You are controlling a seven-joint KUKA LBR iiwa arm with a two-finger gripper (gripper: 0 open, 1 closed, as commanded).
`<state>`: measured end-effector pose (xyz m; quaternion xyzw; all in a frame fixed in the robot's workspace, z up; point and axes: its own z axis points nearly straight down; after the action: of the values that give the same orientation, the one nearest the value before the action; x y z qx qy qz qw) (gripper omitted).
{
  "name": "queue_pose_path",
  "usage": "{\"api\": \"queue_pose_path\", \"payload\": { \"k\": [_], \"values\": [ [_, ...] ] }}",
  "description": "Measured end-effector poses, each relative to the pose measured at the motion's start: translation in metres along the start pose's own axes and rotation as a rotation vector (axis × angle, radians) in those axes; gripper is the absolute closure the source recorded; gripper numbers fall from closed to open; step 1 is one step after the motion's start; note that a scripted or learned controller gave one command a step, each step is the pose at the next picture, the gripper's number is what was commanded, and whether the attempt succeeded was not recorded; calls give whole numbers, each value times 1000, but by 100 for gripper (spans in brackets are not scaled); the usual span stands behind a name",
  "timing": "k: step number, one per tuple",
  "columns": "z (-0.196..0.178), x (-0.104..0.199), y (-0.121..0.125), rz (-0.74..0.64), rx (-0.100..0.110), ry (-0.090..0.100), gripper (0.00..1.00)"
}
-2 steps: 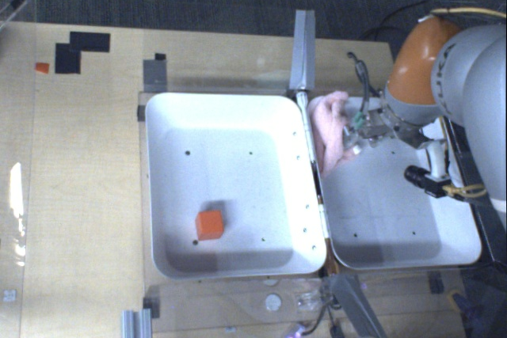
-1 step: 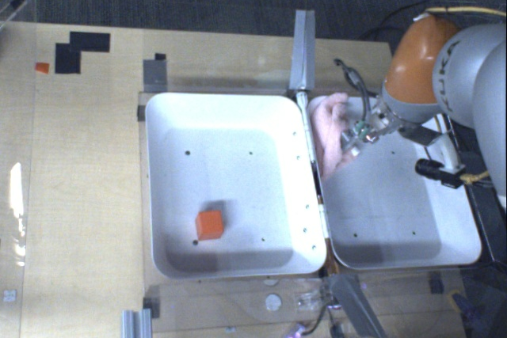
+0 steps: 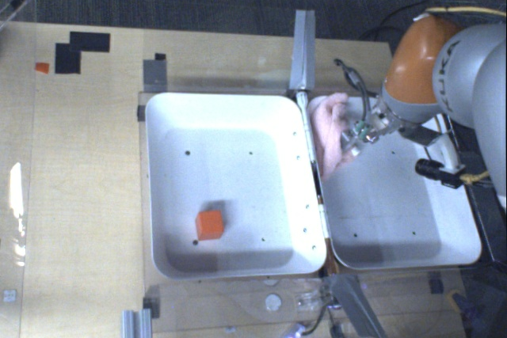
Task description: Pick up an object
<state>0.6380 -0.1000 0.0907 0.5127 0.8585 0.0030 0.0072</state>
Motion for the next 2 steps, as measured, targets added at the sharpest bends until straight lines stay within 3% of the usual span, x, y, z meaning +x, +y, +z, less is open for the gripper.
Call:
{"api": "queue_pose_path", "payload": {
  "k": [1, 2],
  "values": [
    [0, 0, 0, 0, 0, 0, 0],
    [-98, 54, -4, 96, 3, 3, 0]
  ]
}}
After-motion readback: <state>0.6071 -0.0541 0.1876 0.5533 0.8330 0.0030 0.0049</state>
